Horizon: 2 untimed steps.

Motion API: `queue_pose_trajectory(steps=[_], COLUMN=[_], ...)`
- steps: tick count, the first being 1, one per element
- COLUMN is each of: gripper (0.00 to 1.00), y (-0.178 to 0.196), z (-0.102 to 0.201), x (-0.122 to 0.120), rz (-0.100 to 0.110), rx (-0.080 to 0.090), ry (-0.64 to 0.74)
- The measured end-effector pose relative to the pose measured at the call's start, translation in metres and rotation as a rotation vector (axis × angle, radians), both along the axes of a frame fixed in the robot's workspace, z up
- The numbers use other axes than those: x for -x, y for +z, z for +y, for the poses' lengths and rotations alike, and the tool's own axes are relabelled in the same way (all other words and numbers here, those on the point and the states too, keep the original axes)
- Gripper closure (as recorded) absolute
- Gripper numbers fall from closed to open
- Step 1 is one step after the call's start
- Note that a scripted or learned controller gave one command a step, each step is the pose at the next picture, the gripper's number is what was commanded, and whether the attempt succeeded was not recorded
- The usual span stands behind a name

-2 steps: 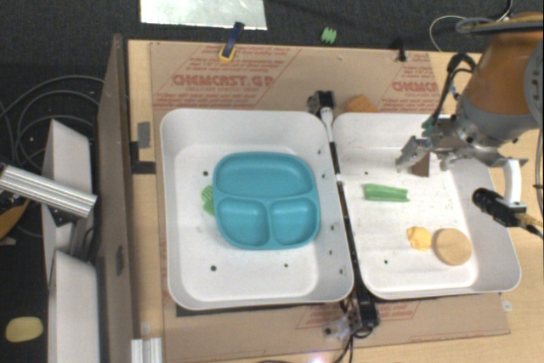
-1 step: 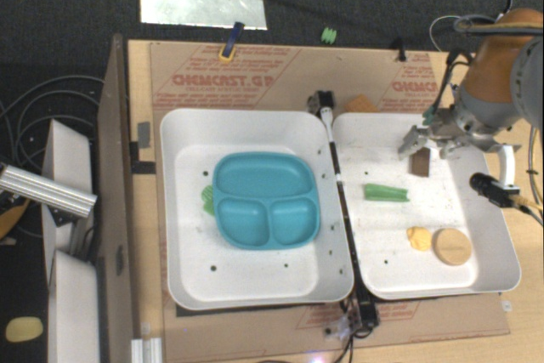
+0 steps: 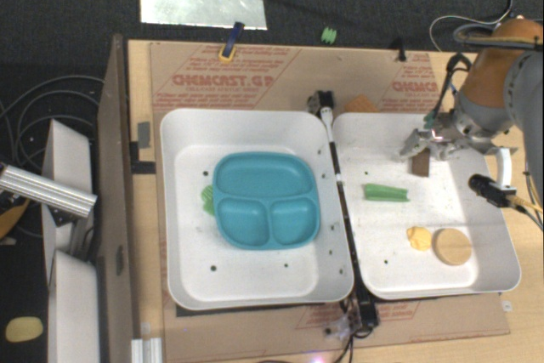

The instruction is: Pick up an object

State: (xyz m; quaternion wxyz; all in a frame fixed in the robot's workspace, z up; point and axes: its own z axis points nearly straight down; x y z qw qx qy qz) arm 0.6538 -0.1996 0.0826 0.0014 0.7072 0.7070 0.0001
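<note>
Though small, a dark brown block (image 3: 420, 165)

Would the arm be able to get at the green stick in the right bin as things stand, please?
Probably yes: the green stick lies alone on open bin floor, with the pincer just above it and nothing between them.

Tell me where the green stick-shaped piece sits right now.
The green stick lies in the right bin, near its left wall, below the gripper and up-left of the yellow piece and tan disc.
</note>
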Motion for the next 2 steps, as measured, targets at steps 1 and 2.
queue_pose_trajectory(steps=[1, 2], gripper=[1.00, 1.00], y=[0.014, 0.055], z=[0.001, 0.091], x=[-0.002, 0.002], rz=[-0.005, -0.004], rx=[0.001, -0.004], ry=[0.003, 0.013])
